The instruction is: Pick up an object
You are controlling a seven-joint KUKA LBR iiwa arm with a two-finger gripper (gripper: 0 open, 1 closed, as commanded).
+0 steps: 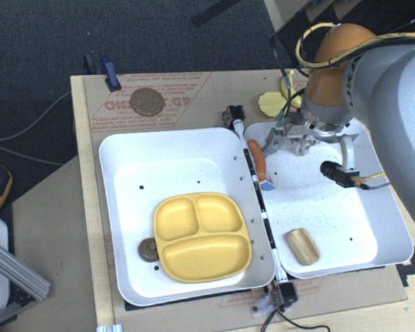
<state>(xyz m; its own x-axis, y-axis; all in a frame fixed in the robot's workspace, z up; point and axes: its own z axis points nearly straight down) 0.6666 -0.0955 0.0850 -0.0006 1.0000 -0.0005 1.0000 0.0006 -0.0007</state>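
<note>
Inventory, left to right, with clock-face bearings taken within each bin.

Left bin [118, 202] — a yellow divided plate [201, 236] sits at about 5 o'clock; a small brown disc [148, 250] lies touching the plate's edge at 8 o'clock.

Bench [93, 134] beyond the bins — a blue clip [108, 72] at the far left corner, a round brown coaster-like disc [147, 101] beside it, and a yellow lump [272, 104] just outside the right bin's far rim.

Divider — an orange sausage-shaped toy [258, 161] lies along the right bin's 9 o'clock wall, with a small blue-and-white scrap [267, 185] at its near end.

Right bin [381, 246] — a tan bread-like roll [303, 246] at 7 o'clock, lying free on open floor. The gripper [305, 140] hangs at 12 o'clock under the arm's orange band; whether it is spread or closed cannot be told, and nothing can be made out in it.

Judgement: nothing is picked yet. The roll looks the easier target, well apart from walls; closing across its short width should help. The sausage toy is nearer but hugs the wall, which may block one side. Cables by the wrist crowd the far edge.
</note>
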